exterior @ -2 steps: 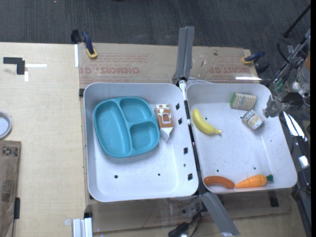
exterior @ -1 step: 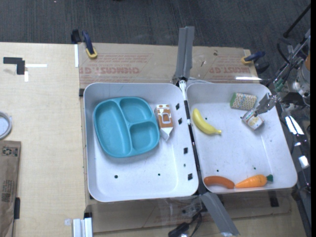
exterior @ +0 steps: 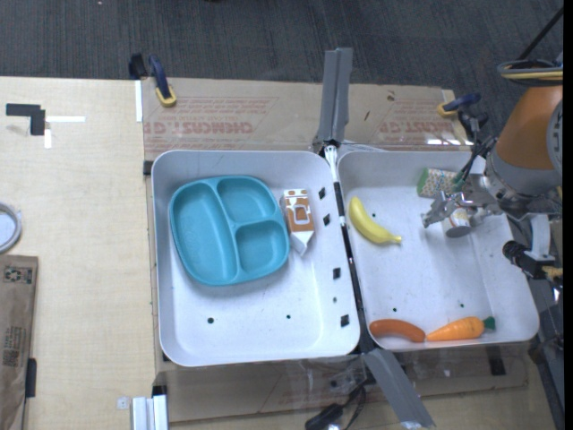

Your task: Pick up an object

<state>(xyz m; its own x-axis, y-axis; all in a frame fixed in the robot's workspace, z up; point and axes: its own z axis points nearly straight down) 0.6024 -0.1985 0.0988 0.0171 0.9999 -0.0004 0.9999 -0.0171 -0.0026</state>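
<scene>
On my feed, the left bin (exterior: 179, 330) holds a blue divided plate (exterior: 230, 230) lying flat toward its upper left, with a small orange-and-white carton (exterior: 298, 216) just beside the plate's right edge. Across the divider, the right bin (exterior: 430, 285) carries a yellow banana (exterior: 371, 223) near its upper left, a red sausage-shaped piece (exterior: 397, 330) and an orange carrot (exterior: 458, 329) lying end to end along the front wall, and a green speckled packet (exterior: 433, 183) near the back. My tool (exterior: 450, 214) hangs low just below that packet; I cannot tell how it stands, nor see anything gripped.
</scene>
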